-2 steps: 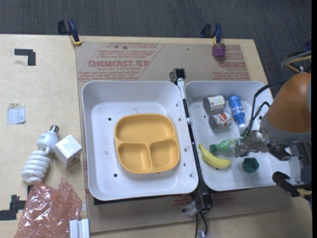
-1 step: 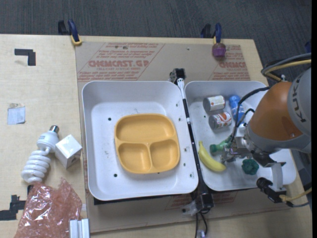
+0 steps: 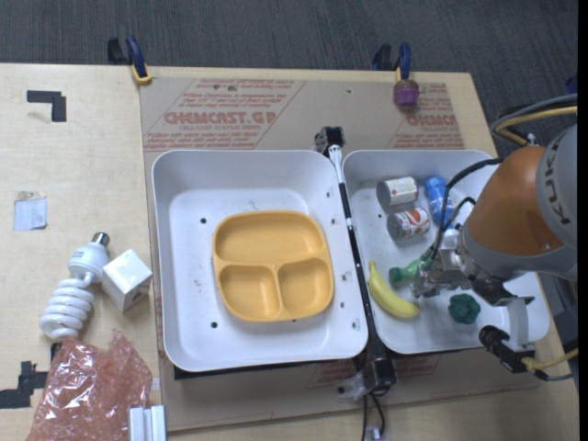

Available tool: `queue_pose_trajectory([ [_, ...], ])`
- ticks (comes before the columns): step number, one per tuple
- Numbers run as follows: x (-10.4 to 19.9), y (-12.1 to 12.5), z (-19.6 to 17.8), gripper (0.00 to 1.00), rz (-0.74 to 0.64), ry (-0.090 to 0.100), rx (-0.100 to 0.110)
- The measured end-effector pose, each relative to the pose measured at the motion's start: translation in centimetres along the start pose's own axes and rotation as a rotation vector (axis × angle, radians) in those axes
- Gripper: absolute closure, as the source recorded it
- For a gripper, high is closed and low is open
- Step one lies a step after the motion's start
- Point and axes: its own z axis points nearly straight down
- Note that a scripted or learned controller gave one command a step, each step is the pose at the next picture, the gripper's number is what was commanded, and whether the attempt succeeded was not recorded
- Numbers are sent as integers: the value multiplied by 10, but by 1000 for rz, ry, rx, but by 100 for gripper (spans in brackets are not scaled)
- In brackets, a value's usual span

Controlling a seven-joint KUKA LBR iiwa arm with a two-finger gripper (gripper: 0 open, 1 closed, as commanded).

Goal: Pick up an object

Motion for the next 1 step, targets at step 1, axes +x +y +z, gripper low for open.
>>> queue_pose_trajectory([
  [1, 72, -1, -90, 100, -3, -1, 0],
])
